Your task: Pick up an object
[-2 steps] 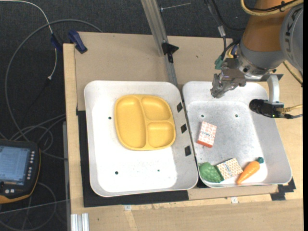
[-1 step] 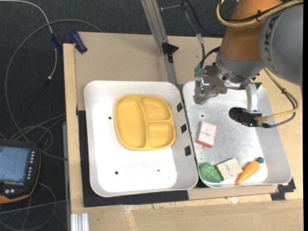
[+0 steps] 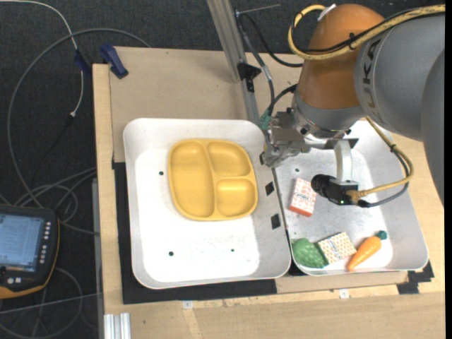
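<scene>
The right bin (image 3: 395, 210) holds a small red and white box (image 3: 303, 197) near its left wall. Along the bin's front edge lie a green lumpy item (image 3: 308, 253), a patterned box (image 3: 335, 248) and an orange carrot (image 3: 364, 253). My gripper (image 3: 280, 147) hangs over the back left corner of the right bin, close to the wall between the bins and above and left of the red and white box. The grey arm and its orange band (image 3: 339, 30) hide the back of that bin.
A yellow divided plate (image 3: 212, 178) lies in the left bin (image 3: 148, 260). A metal post (image 3: 229, 27) rises behind the bins. A black cable part (image 3: 332, 188) hangs from the wrist over the right bin. A tablet (image 3: 25, 249) lies off the bench at left.
</scene>
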